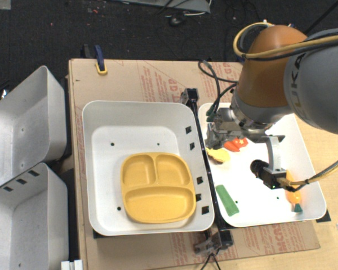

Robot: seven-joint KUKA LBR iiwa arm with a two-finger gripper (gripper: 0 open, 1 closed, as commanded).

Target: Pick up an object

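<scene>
Camera view: we log yellow divided plate [157,194] in left bin [101,122]; green block [227,200], orange toy [293,198] lie in right bin [304,145]. Arm bends over yellow-orange pieces [225,149]; gripper [218,135] hidden, state untellable

The arm's wrist [259,103] hides part of the yellow piece [218,154] and orange piece [235,145].

Two white bins [96,151], one yellow tray [156,187]

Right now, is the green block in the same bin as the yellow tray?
No, the green block lies in the right bin, while the yellow tray sits in the left bin.
</scene>
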